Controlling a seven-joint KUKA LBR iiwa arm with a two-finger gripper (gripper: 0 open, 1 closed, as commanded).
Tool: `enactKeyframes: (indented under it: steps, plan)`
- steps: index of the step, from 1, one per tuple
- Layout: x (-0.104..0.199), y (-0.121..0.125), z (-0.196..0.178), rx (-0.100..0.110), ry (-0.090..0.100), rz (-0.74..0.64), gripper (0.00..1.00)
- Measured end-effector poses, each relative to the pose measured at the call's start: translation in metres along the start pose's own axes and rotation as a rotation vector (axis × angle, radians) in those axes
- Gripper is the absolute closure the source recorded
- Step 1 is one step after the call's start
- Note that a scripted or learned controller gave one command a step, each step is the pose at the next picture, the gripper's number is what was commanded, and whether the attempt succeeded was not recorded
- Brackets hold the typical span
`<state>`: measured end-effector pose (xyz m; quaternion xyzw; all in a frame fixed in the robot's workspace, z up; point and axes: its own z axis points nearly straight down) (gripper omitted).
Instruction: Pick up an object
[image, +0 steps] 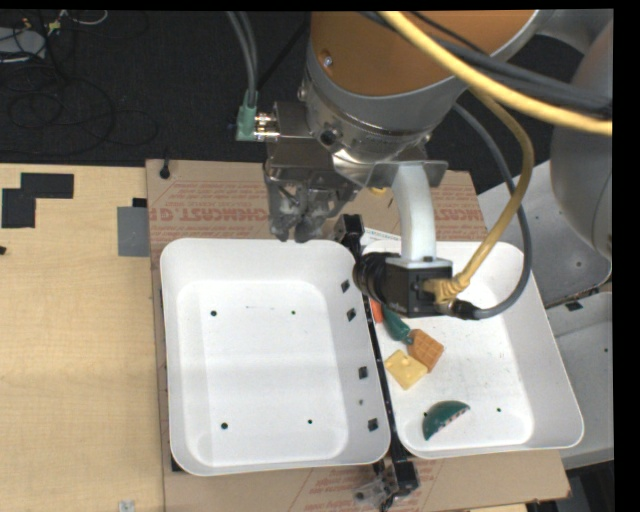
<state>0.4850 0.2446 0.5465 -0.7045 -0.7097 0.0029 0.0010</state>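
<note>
The left bin (262, 350) sits on the bench (70, 330) and shows bare white floor, so it offers no pick target at this moment. The two bins are set rim to rim, joined by a dark strip of clips along the shared edge; this arrangement lets one arm serve both. The arm's wrist (400, 70) hangs over the far end of that shared edge, and the gripper (300, 215) points down at the far rim of the left bin, well apart from the objects. Whether it is released or clenched cannot be told, as its tip is dark and blurred; nothing is visible between its tips. The right bin (540, 400) holds the candidate objects: an orange waffle-textured piece (425, 350) touching a pale yellow wedge (405, 371), and a dark green crescent (443, 417) lying apart, nearer the front rim. The crescent's isolation probably makes it the easier grasp.
</note>
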Motion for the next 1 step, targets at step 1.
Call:
enactKeyframes:
  steps: [1]
  plan:
    - [-0.0013,0.018,0.1696,0.014,-0.008,0.008,1.0]
